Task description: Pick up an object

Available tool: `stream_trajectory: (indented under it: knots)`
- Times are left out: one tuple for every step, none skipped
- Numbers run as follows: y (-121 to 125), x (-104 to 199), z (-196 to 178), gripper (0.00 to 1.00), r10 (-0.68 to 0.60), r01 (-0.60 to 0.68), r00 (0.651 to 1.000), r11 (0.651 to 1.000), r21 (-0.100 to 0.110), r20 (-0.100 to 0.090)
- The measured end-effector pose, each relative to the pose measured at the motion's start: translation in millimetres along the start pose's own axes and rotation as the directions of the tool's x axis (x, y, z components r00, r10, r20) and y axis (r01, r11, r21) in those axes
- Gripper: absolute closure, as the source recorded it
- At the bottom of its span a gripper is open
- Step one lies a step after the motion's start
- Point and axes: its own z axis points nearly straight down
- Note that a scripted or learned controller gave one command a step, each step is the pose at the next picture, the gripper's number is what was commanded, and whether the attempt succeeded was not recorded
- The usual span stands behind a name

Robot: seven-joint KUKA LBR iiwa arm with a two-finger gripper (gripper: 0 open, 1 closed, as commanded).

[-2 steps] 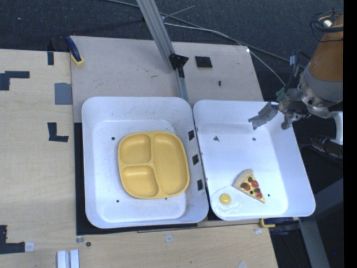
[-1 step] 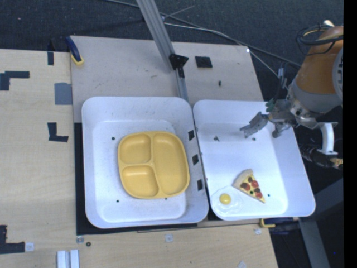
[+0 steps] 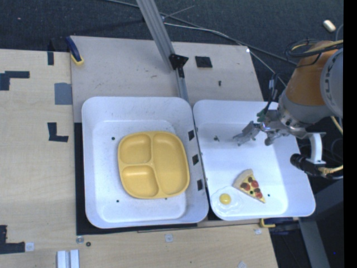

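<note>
A toy pizza slice (image 3: 250, 185) with red dots lies in the right bin (image 3: 215, 116), near its front. Just left of it, by the front left corner, rests a toy fried egg (image 3: 225, 199). My gripper (image 3: 256, 137) hovers over the bin's back half, above and apart from both toys. Its two fingers are spread, and nothing sits between them. One finger (image 3: 244, 135) points left, the other sits closer to the wrist.
The left bin (image 3: 95, 149) holds a yellow divided plate (image 3: 153, 164). A slanted metal post (image 3: 158, 24) stands behind the bins. Cables run across the dark floor at the back, and the grey and orange arm (image 3: 315, 88) fills the right side.
</note>
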Motion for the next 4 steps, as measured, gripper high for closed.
stream_trajectory:
  knots:
    - [-3.7, 10.1, 57.5, 0.00, 0.000, 0.000, 1.000, 1.000, 0.001, -0.001]
    - [-2.8, 10.5, 44.8, 1.00, -0.001, 0.001, 1.000, 1.000, -0.002, -0.001]
    - [-8.9, 11.4, 1.5, 1.00, 0.000, 0.000, 1.000, 1.000, -0.006, -0.001]
    - [-16.9, 13.5, -56.8, 1.00, 0.000, 0.000, 1.000, 1.000, -0.008, 0.000]
